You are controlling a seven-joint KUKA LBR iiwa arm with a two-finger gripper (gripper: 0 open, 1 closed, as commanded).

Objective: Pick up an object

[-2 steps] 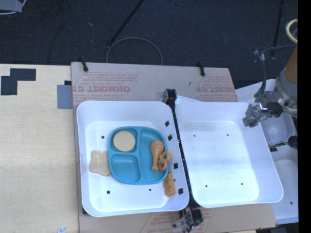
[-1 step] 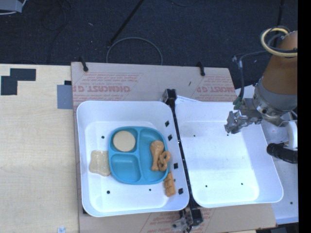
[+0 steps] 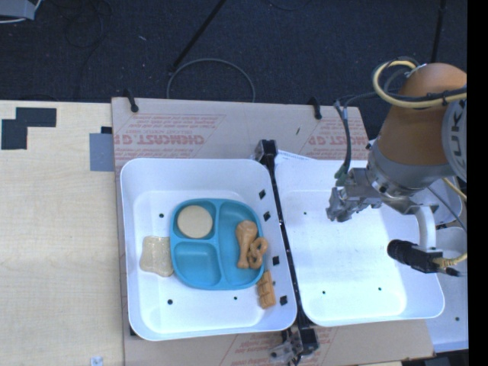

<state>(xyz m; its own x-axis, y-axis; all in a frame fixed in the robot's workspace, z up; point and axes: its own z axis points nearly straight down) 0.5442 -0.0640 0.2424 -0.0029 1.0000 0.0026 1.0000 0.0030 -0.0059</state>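
A blue divided plate (image 3: 200,269) lies in the left white bin (image 3: 145,181). A round tan cookie (image 3: 194,221) sits in its upper left compartment and a twisted tan pretzel piece (image 3: 249,244) in its right one. A pale bread-like piece (image 3: 157,255) lies on the bin floor, touching the plate's left edge. A small brown piece (image 3: 265,290) lies by the plate's lower right corner. My gripper (image 3: 338,210) hangs over the upper left part of the right bin (image 3: 366,296), far from all these objects. Nothing is visible between its fingers.
A black divider (image 3: 279,235) runs between the two bins. The orange-banded arm (image 3: 419,128) reaches in from the right, and a black handle-like part (image 3: 412,255) juts over the right bin's right edge. Cardboard lies under the bins, with a wooden bench to the left.
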